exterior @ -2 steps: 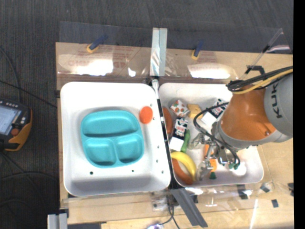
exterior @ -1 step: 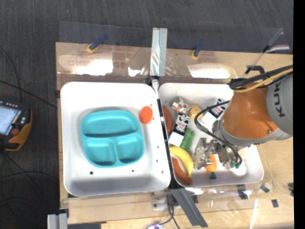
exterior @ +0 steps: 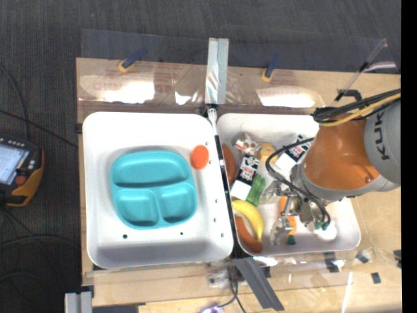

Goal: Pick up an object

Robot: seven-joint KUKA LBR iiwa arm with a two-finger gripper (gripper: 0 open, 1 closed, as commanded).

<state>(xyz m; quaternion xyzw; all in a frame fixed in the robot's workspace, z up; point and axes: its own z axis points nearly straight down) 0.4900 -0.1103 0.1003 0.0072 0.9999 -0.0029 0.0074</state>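
My gripper (exterior: 285,225) hangs low in the right bin (exterior: 345,235), near its front wall, below the arm's orange band. A small orange and green item (exterior: 290,230) lies right at the gripper, and I cannot tell whether it is held. To the left lie a yellow banana (exterior: 251,215), a brown object (exterior: 248,235) under it, a green packet (exterior: 257,189) and black-and-white patterned boxes (exterior: 247,168). The arm hides the bin's right half.
The left bin (exterior: 98,240) holds a teal divided tray (exterior: 155,188) and an orange ball (exterior: 199,156) by its right wall. A metal post (exterior: 217,70) stands behind the divide between the bins. A handheld controller (exterior: 18,169) lies at the far left.
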